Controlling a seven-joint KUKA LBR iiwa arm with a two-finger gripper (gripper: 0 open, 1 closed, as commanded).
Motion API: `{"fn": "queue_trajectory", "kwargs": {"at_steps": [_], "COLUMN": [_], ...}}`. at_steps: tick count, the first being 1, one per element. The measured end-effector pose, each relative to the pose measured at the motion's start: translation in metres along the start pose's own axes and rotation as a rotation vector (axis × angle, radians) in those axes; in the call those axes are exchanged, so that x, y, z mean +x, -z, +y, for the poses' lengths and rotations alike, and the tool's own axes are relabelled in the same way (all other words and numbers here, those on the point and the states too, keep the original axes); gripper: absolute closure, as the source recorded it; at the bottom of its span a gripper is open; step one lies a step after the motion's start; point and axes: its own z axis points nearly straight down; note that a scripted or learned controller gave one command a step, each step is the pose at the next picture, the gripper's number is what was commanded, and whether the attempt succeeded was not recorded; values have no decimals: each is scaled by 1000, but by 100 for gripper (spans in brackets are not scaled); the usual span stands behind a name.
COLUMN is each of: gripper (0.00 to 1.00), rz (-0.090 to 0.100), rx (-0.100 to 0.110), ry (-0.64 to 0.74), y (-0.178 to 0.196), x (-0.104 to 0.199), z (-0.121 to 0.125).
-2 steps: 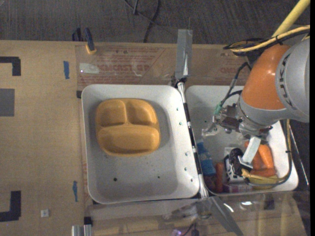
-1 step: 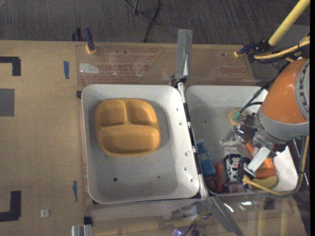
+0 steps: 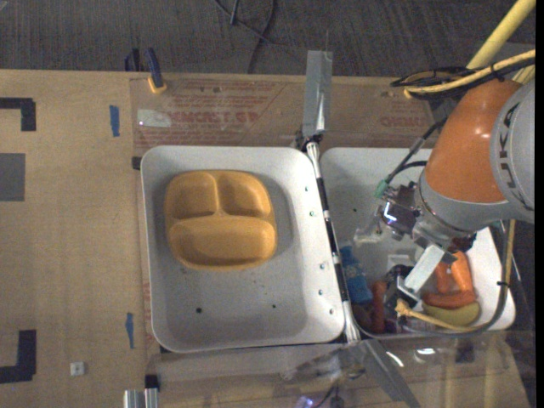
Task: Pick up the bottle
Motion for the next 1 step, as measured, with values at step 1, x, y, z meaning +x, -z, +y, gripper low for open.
{"fn": "queue_trajectory", "kwargs": {"at_steps": [1], "gripper": [0], "rz": [0], "rx": [2], "ry": [96], "y": [-49], "x": [-54], "z": [29]}}
